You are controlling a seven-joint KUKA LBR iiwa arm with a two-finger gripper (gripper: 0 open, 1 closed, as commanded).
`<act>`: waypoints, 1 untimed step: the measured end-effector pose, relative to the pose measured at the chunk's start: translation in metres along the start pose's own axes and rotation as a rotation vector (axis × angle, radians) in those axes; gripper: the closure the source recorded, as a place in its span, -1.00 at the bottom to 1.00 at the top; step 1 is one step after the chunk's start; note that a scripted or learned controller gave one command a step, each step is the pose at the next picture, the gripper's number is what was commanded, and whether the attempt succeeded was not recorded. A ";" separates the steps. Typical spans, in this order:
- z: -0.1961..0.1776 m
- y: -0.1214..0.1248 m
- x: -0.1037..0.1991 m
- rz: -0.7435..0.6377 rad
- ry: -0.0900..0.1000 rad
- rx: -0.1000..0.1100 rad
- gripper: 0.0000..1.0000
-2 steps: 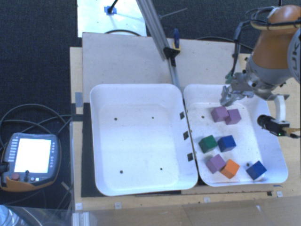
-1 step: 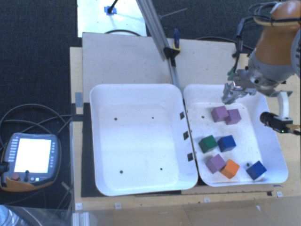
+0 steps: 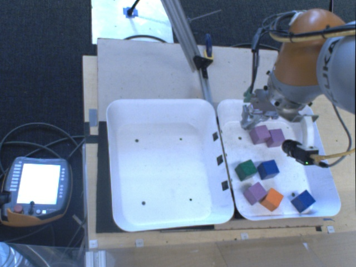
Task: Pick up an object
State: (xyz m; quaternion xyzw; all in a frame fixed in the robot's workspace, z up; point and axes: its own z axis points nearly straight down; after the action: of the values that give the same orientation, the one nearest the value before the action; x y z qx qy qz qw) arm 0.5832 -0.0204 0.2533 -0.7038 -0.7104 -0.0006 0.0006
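Note:
The right bin (image 3: pixel 328 196) holds several small blocks. Two purple blocks (image 3: pixel 266 135) lie together near its back, a green block (image 3: pixel 245 169) and a blue block (image 3: pixel 268 169) sit mid-bin, and a purple block (image 3: pixel 255 192), an orange block (image 3: pixel 272 199) and another blue block (image 3: pixel 303 201) lie toward the front. My gripper (image 3: pixel 252 117) hangs low over the back of this bin, just up and left of the purple pair. Nothing shows between its fingers.
The left bin (image 3: pixel 119 121) sits beside the right one, with black clips along the shared rim. A slanted metal pole (image 3: pixel 183 32) rises at the back. A black cable connector (image 3: pixel 295 151) hangs over the right bin. A teach pendant (image 3: pixel 36 191) lies far left.

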 end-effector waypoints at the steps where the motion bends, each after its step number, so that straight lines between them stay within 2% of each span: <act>1: 0.014 0.001 0.045 0.000 0.000 0.000 1.00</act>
State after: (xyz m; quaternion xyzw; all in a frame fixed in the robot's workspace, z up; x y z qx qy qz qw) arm 0.5836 0.0250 0.2394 -0.7038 -0.7104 -0.0005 0.0007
